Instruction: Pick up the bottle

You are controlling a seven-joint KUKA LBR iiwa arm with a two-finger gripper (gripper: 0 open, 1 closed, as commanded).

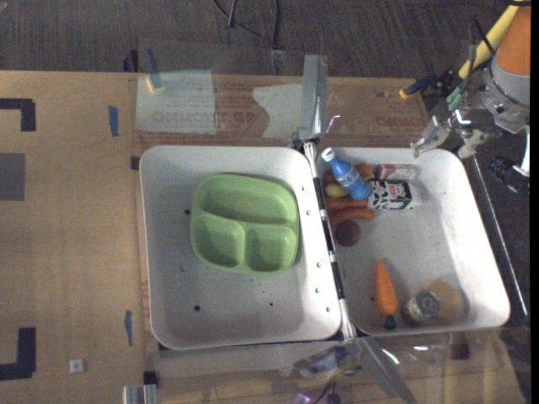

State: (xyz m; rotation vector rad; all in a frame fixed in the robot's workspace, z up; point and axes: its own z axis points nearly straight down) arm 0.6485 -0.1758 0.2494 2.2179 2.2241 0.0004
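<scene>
A small blue bottle with a white cap lies tilted in the right bin, at its far left corner against the divider. It rests among other food items. My gripper hangs above the bin's far right rim, well to the right of the bottle and apart from it. Its two fingers are spread, so it is open, and nothing sits between them.
Beside the bottle lie a cow-print carton, a red sausage, a dark plum and a yellow piece. A carrot, a can and a tan lump sit near the front. A green divided plate is in the left bin.
</scene>
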